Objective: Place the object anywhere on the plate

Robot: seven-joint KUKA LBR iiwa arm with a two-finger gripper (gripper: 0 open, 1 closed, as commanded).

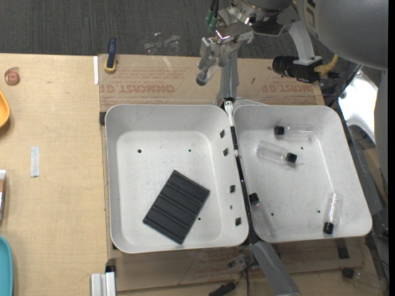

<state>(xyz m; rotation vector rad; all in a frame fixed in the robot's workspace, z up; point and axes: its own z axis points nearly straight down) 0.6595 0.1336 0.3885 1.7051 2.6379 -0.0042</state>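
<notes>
A black ribbed plate [177, 206] lies tilted on the floor of the left bin [123, 128], toward its front. Three clear vials with black caps lie in the right bin [352, 159]: one at the back [295, 130], one just in front of it [273, 151], and one near the front right corner [331, 209]. My gripper [216, 86] hangs high over the back edge where the two bins meet. Its fingers stand apart with only cardboard showing between them, so it is open and holds nothing.
A small black piece [253, 198] lies by the right bin's left wall. Brown cardboard [154, 82] lies behind the bins. A blue-handled clamp [111, 53] sits at its back left. Orange [3, 110] and teal [5, 270] items line the bench's left edge.
</notes>
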